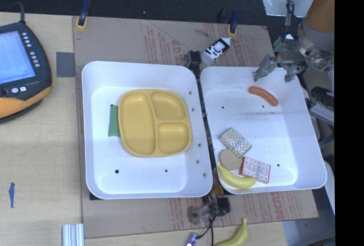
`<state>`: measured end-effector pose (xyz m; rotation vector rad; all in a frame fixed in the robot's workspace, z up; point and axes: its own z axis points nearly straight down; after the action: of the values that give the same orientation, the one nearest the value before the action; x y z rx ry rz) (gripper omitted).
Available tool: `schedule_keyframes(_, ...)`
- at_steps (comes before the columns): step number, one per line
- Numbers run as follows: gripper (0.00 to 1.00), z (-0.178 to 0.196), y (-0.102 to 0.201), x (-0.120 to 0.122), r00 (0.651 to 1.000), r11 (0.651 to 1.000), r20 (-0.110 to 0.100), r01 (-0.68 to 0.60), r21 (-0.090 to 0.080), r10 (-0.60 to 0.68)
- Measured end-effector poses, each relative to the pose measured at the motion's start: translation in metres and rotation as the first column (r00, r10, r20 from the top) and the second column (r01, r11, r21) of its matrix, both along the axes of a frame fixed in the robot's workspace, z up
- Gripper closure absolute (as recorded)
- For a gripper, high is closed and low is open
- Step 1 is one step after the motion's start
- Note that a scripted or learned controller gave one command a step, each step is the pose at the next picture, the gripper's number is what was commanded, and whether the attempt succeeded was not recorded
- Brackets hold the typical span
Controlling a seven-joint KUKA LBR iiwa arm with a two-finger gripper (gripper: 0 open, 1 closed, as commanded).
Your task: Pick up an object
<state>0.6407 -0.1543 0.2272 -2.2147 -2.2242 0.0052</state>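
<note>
1. The worktop [45, 148] carries two shallow white bins side by side; the left bin [96, 125] holds a yellow divided plate [154, 123] with a green strip [113, 121] tucked under its left edge.
2. The right bin [296, 142] holds the loose items: a sausage [263, 95] in its upper part, and a cluster at its lower left corner of a banana [234, 179], a checked packet [235, 142], a tan disc [230, 159] and a red-patterned card [255, 169].
3. The gripper [280, 68] hovers over the upper right rim of the right bin, its two fingers spread apart with nothing between them.
4. The sausage is the nearest candidate: it lies just below and slightly left of the gripper in the frame, on bare bin floor.
5. Its long axis runs from upper left to lower right, so I judge a short drop with the fingers set across that line would suit.
</note>
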Motion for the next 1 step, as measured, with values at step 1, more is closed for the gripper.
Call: schedule_keyframes(1,0.00,-0.1370,-0.0498,0.0068,1.000,1.000,-0.003,0.000,-0.001,0.000)
